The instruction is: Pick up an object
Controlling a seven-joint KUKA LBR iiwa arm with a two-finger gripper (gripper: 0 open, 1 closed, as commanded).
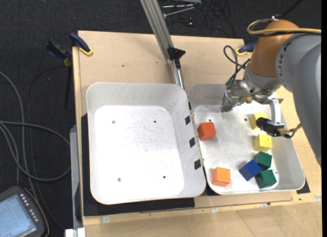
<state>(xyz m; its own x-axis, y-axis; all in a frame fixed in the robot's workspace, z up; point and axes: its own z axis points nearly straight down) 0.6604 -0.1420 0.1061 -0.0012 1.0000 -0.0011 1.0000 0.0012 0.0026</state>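
End effector [228, 103] hangs over right bin [291, 180], above red block [206, 130]; finger state unreadable. Orange block [220, 176] lies near the front wall.

We see a wooden bench [127, 60] on dark carpet [30, 144]; blue clamps [64, 47] grip its far left corner; a metal pole [156, 16] slants across its back edge; cables [20, 128] trail left; a tablet screen [18, 215] sits bottom left.
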